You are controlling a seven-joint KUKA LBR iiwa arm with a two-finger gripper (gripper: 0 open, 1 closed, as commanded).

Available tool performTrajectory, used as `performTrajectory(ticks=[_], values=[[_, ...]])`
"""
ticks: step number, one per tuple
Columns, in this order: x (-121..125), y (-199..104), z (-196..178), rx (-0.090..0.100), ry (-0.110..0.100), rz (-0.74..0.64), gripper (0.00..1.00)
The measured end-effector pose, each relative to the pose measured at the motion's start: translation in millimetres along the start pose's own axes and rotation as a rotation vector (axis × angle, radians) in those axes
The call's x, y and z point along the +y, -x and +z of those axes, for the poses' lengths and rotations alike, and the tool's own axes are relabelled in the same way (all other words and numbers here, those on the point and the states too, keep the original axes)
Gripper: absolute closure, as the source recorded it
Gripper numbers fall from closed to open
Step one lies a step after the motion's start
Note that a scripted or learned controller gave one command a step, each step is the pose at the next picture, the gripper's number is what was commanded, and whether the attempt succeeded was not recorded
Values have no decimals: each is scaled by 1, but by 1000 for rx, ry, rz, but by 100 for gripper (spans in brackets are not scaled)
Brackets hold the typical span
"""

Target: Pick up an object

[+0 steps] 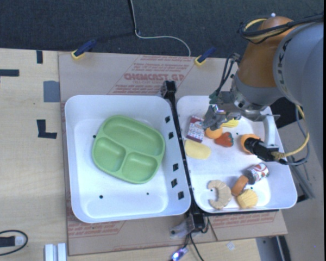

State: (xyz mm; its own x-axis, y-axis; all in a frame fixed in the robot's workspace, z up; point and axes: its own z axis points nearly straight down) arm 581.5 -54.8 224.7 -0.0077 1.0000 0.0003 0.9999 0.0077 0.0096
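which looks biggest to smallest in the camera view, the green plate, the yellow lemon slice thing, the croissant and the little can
1. green plate, by far the largest
2. croissant and yellow piece look about alike, too close to rank
3. can, smallest

Even overhead light, perhaps slightly soft-focused.

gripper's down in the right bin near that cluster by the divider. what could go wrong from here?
1. The gripper sits among crowded items: an orange piece, a red piece and a small packet. It may nudge them or catch two.
2. The packet lies beside the divider; a finger might hit that wall.
3. Small rounded toys may slip out.
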Motion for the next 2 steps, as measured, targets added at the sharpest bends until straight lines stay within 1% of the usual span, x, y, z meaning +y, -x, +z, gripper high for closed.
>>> performTrajectory(ticks=[1,2], values=[[-36,-82,21,3,-16,-1,100],[-50,-84,-144,0,3,4,100]])
